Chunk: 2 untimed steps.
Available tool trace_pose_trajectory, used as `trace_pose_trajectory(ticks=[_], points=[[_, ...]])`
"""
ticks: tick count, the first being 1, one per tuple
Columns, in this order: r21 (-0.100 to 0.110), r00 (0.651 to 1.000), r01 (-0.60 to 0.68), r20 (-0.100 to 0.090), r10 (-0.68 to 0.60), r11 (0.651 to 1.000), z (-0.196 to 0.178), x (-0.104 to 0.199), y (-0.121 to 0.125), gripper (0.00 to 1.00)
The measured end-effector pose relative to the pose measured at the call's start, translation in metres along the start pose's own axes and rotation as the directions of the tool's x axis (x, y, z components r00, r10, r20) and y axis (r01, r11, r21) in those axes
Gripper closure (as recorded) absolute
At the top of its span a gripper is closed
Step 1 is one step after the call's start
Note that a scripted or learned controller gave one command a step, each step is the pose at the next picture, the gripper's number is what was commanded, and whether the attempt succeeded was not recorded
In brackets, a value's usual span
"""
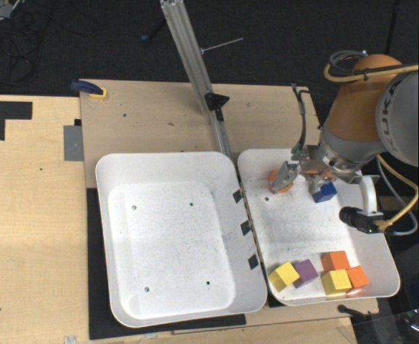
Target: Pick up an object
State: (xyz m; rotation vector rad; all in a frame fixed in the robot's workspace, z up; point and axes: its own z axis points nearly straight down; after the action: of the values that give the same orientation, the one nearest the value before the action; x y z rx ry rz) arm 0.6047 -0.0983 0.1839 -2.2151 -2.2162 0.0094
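Dark floor behind a pale wooden bench (159, 120), two shallow white bins side by side on a black mat.

Item 1, candidate for the pick: orange block (281, 180), far-left part of the right bin (295, 228). Sits at the tip of one grey finger (289, 170); appears touched on one side only, not seen clamped between two fingers. Not judged as held.

Item 2: blue block (325, 191), just right of the orange one, under the other side of the gripper (306, 174). Fingers spread apart, one toward each block, nothing visibly between them. Likely reason: descent landed between two neighbours instead of around one.

Item 3: cluster at the near edge of the right bin, well apart from the gripper. Yellow block (283, 274), purple block (306, 270), second yellow block (336, 282), two orange blocks (345, 267) packed close, some touching. Probably gathered there by the bin's sloping wall.

Item 4: left bin (123, 185), a few dark specks on its floor.

Item 5: arm (359, 113), orange band above the wrist, reaching in from the right; cables looped beside it.

Item 6: slanted aluminium rail (191, 56) rising from between the bins toward the far side; blue-and-yellow clamp (89, 88) at the bench's far-left corner.

Judgement: pick not yet secured.
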Motion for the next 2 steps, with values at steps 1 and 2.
trace_pose_trajectory(ticks=[1,2], points=[[-0.001,1.0,-0.001,0.0,0.001,1.0,0.047,-0.004,-0.007,0.0],[-0.009,1.0,-0.003,0.001,0.003,1.0,0.094,-0.003,-0.006,0.0]])
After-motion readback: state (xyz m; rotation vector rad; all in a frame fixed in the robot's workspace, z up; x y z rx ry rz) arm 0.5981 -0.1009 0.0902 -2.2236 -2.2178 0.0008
